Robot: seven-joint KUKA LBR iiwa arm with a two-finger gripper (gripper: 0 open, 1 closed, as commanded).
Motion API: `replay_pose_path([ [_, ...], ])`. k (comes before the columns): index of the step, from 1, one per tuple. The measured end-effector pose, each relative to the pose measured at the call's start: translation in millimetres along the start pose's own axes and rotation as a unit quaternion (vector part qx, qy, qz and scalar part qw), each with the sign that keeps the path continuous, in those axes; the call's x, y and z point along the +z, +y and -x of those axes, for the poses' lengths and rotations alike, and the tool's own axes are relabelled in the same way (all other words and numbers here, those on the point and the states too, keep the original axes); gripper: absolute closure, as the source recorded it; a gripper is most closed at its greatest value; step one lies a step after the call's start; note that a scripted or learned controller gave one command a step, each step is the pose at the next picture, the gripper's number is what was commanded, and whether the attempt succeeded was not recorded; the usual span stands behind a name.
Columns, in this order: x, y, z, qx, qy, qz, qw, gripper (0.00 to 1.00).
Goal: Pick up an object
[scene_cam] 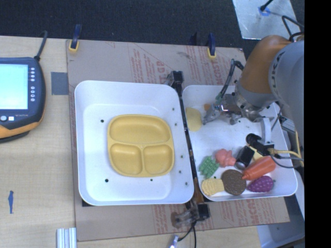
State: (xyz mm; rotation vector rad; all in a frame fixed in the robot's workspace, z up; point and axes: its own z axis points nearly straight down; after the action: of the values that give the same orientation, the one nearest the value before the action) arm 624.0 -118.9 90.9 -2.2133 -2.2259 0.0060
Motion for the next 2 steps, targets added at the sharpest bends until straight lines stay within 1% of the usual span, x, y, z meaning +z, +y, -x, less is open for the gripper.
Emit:
replay_pose_path([
  [1, 0, 31, 17, 0.001, 0.001, -0.003, 1.0000, 0.00],
  [2, -1, 31, 5, 0.001, 0.001, -0.003, 1.0000, 0.00],
])
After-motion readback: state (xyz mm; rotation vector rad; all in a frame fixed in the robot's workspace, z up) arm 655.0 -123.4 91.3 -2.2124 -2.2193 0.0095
